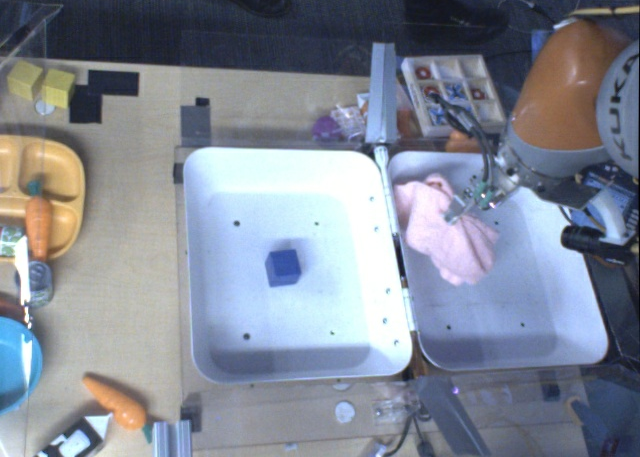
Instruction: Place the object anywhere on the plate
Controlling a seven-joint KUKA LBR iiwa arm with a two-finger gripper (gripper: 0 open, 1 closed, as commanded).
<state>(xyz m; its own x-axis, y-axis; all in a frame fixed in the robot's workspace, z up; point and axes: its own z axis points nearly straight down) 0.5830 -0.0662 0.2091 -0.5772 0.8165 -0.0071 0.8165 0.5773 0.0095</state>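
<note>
A small blue cube (284, 266) sits on the floor of the left bin (215, 195), a little left of its middle. In the right bin (560, 335), a crumpled pink cloth-like item (445, 235) lies against the left wall. My gripper (468, 205) hangs over the upper right part of the pink item, touching it or just above it. The grey arm with its orange band (565, 75) comes in from the upper right. Nothing can be made out in the gripper.
A yellow divided plate (55, 170) with a carrot (37, 225) lies on the bench at far left, above a blue dish (15, 365). Another carrot (115, 402) lies at bottom left. A patterned box (450, 90) and a purple item (327, 126) sit behind the bins.
</note>
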